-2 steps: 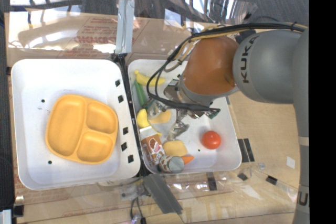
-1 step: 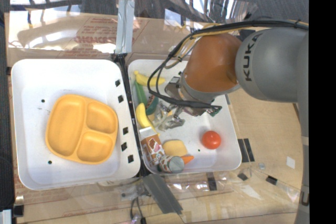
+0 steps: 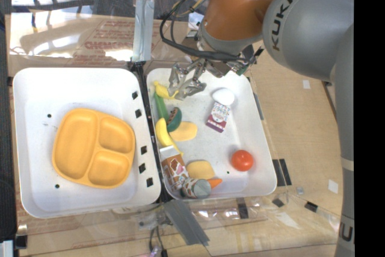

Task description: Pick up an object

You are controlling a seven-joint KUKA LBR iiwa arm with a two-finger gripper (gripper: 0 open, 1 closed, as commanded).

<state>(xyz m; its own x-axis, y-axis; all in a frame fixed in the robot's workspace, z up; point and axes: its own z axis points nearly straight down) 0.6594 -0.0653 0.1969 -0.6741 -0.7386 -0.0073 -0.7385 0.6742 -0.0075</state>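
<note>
My gripper (image 3: 184,83) hangs over the back left corner of the right bin (image 3: 255,129), its metal fingers (image 3: 178,76) spread open just above a small yellow piece (image 3: 161,91) by the left wall. Nothing sits between the fingers. Along that wall lie a green item (image 3: 173,119), a banana (image 3: 163,131), and a brown box (image 3: 174,170). A pale yellow piece (image 3: 186,130) lies beside the banana. A small bottle with a white cap (image 3: 220,108) lies near the middle, and a red tomato (image 3: 242,160) sits at the front right.
The left bin (image 3: 36,90) holds a yellow divided tray (image 3: 93,146). A yellow wedge (image 3: 201,169), a grey can (image 3: 201,188) and an orange carrot piece (image 3: 215,183) crowd the right bin's front edge. The arm's orange band (image 3: 237,0) and cables loom over the back.
</note>
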